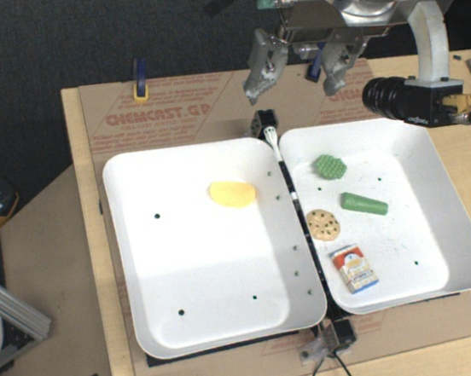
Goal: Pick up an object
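Note:
My gripper (297,78) hangs high above the far edge of the bench, over the seam between the two bins, open with nothing between its fingers. In the right bin (443,198) lie a green ridged piece (330,166), a green cylinder (364,204), a round chocolate-chip cookie (323,225) and a small red-and-white carton (354,268). A yellow oval object (233,194) rests in the left bin (151,263), in its far right part.
The bins sit on a cardboard sheet (173,105) with red lettering. A blue-and-yellow clamp (141,82) stands at its far left edge. Black clips (264,124) hold the bins together at the seam.

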{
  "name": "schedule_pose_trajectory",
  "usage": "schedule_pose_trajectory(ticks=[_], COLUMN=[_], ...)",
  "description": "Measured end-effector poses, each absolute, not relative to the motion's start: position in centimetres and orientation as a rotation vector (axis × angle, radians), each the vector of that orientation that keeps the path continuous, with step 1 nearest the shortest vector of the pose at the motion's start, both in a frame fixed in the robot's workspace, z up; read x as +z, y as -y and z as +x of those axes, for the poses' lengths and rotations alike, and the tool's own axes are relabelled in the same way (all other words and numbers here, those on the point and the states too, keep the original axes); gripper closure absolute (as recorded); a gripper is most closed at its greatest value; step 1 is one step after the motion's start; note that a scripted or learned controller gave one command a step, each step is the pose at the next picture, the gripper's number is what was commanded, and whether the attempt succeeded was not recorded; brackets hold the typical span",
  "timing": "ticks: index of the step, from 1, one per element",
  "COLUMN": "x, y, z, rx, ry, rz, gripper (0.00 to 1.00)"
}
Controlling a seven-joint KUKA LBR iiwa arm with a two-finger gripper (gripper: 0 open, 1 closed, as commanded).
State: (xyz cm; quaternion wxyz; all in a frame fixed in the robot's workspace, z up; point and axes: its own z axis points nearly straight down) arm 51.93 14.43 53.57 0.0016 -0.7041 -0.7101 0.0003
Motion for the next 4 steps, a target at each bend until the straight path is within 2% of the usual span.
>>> schedule_pose_trajectory(ticks=[1, 2, 3, 4], x=[54.6, 39.7, 46.2, 53.3], y=[-14.1, -18.4, -19.4, -22.1], z=[52.2, 50.7, 47.8, 50.1], rx=[-0.002, 0.02, -0.011, -0.016], ry=[2.224, 2.221, 2.227, 2.227], rz=[-2.219, -2.211, -2.219, -2.221], gripper=[1.0, 1.0, 1.0, 1.0])
